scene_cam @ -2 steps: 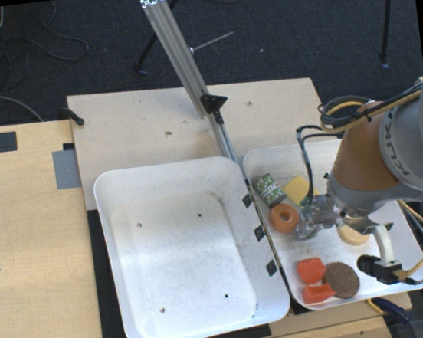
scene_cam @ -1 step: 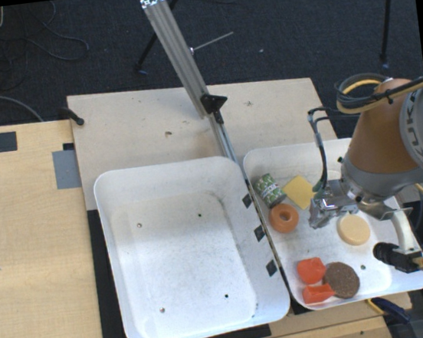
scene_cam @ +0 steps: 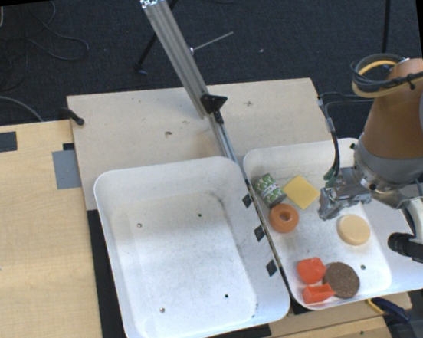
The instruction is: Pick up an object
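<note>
Over the right bin [scene_cam: 411, 279], the pincer [scene_cam: 332, 204] hangs low, whether spread or pressed together impossible to tell, with bare white floor just beneath it. A pale round disc [scene_cam: 354, 230] lies at its 4 o'clock, a flat yellow square [scene_cam: 302, 191] at 10 o'clock, a ringed orange doughnut [scene_cam: 284, 218] at 9 o'clock. Farther off, a green can [scene_cam: 268, 188] points toward 11 o'clock beside the left bin [scene_cam: 117, 215]; red blocks [scene_cam: 312, 276] and a rough brown disc [scene_cam: 341, 279] crowd the near rim.
</note>
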Motion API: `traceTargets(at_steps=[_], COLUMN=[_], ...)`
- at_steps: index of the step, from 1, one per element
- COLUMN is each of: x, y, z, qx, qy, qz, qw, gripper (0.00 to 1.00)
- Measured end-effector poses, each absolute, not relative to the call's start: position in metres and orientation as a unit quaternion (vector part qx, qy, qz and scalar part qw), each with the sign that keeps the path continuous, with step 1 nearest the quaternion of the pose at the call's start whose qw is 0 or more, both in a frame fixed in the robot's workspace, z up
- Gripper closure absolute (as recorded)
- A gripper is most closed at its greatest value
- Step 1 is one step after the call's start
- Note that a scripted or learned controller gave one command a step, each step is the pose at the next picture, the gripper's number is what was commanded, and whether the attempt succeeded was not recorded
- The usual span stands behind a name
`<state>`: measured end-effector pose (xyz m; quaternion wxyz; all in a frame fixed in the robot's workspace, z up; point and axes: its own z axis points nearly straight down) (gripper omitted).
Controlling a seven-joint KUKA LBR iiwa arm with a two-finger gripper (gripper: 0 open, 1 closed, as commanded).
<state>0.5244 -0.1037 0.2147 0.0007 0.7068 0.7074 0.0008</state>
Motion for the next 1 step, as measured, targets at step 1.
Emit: traceTargets(at_steps=[1], x=[0.5243], y=[-0.1042], z=[0.2158], qx=[0.707], qy=[0.708], qz=[-0.0005], qw=[-0.001], gripper=[1.0])
